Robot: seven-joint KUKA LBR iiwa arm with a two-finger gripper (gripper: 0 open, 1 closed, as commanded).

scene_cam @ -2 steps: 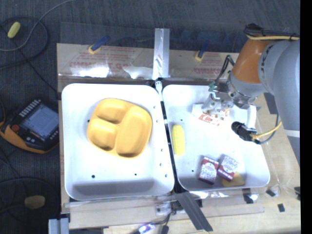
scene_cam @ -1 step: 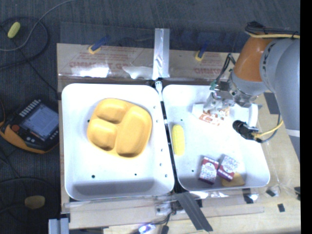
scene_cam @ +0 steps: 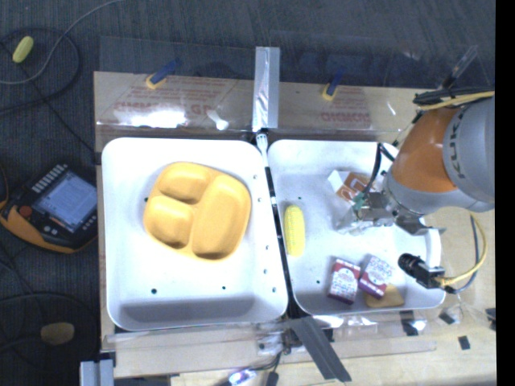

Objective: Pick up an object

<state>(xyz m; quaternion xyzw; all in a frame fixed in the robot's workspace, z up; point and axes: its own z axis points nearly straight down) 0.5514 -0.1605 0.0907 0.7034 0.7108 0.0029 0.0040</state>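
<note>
So the grey arm w/ orange band [scene_cam: 438, 163] reaches into the right white bin [scene_cam: 314, 155]; its gripper [scene_cam: 366, 207] is low by a small orange-and-white packet [scene_cam: 348, 186]; can't tell its grip; yellow corn cob [scene_cam: 294, 228] lies nearby; big yellow divided plate [scene_cam: 197, 209] sits in left bin.

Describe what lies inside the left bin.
A yellow three-compartment plate lies upside down on the left bin's floor. Whatever sits beneath it is covered.
</note>
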